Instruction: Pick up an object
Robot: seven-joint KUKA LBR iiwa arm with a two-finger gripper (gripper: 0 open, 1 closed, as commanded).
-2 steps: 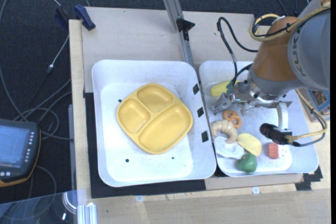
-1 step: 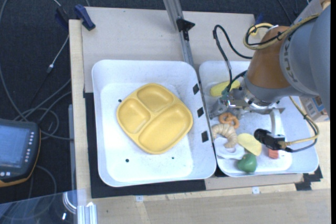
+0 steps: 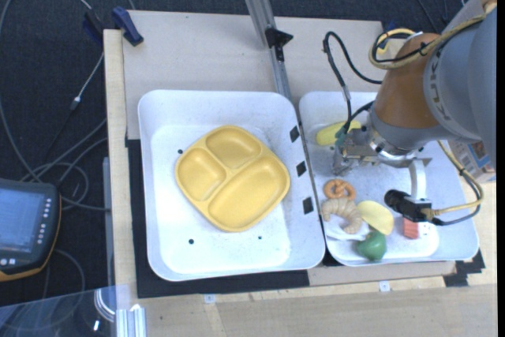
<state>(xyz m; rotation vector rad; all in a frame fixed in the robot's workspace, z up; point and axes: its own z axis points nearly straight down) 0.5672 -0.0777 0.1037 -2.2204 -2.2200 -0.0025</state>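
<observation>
Claw [image 3: 347,162] sits low in the right bin [image 3: 450,245], metal head under the grey arm [image 3: 465,75] with orange band; whether it is spread or pressed together cannot be told. At its 11 o'clock, just beside, a smooth yellow banana-like piece [image 3: 333,134]. At 6 o'clock, near: a knotted brown pretzel [image 3: 339,189], then a lumpy tan croissant [image 3: 341,209]. At 5 o'clock: a glossy yellow lemon shape [image 3: 375,215], a round green fruit [image 3: 371,247], a small red block [image 3: 410,229]. Nothing seen between the fingers. At 9 o'clock, left bin [image 3: 158,130] holds a matte yellow three-compartment tray [image 3: 232,177], tilted.
</observation>
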